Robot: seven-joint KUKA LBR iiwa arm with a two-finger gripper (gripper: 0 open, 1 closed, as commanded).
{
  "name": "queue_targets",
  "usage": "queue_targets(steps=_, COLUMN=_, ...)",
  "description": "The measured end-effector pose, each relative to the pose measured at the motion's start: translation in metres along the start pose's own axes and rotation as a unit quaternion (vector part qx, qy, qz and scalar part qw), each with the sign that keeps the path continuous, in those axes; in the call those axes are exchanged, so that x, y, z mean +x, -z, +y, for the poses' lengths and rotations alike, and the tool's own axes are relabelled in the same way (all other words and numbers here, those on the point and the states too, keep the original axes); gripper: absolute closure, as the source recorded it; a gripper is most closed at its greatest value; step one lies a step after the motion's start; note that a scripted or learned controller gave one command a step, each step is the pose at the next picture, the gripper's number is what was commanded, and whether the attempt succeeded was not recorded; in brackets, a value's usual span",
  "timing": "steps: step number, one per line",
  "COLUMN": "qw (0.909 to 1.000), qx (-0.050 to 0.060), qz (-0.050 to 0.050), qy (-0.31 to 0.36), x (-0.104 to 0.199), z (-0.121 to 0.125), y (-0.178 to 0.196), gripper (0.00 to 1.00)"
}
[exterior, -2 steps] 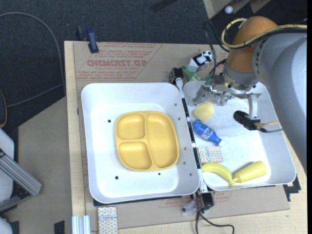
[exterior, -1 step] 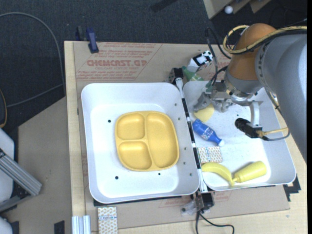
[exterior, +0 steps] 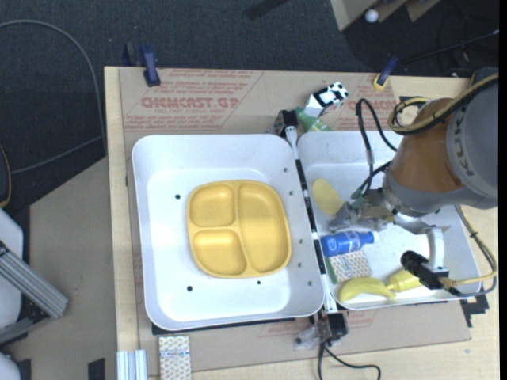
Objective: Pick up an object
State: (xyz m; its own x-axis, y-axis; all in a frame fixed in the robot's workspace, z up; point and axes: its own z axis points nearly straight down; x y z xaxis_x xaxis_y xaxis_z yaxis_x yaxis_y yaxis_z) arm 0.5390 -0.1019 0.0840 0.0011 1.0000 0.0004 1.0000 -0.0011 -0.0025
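Bench (exterior: 119,212): two white bins.
Left bin (exterior: 158,275): yellow plate (exterior: 238,228).
Right bin (exterior: 337,145): bottle (exterior: 347,242).
My gripper (exterior: 356,212): just above bottle; grip unclear, I cannot tell.

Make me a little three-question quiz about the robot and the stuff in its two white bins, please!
1. True or false: the yellow divided plate lies in the left bin.
2. Which thing lies nearest the front rim of the right bin? A) the banana B) the blue-labelled bottle C) the pale yellow piece
3. Fill in the missing word: the plate has ___ compartments.

Key
1. True. It sits alone near the middle of that bin.
2. A. The banana lies by the front rim, with the bottle further back, below the gripper.
3. Three: two at the back, one wide at the front.
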Motion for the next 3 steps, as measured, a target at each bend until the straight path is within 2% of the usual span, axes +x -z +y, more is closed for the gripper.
queue_targets(steps=1, qw=1.0000, qx=-0.002, qz=-0.001, qy=0.000, x=-0.079, z=0.051, y=0.001, gripper=0.00)
queue_targets(steps=2, qw=1.0000, qx=0.000, qz=0.000, qy=0.001, x=0.003, z=-0.060, y=0.000, gripper=0.00)
queue_targets(steps=3, qw=1.0000, qx=-0.002, qz=0.000, qy=0.000, x=-0.036, z=-0.006, y=0.001, gripper=0.00)
